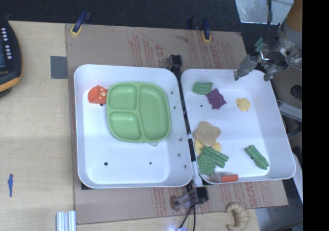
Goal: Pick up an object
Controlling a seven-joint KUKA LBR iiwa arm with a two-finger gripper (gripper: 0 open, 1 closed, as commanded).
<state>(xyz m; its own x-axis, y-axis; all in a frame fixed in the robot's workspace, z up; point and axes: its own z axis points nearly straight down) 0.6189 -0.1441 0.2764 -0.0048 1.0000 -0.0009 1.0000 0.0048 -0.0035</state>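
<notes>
Claw above right bin's far edge; purple toy near, lower-left.

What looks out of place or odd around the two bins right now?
A curled tan piece lies outside the bins on the cardboard by the bench's near edge. In the left bin, a red item sits wedged beside the green divided plate, not in any compartment.

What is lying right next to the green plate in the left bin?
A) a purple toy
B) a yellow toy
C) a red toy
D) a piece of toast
C: a red toy lies against the left edge of the green plate in the left bin; the purple, yellow and toast pieces are in the right bin.
</notes>
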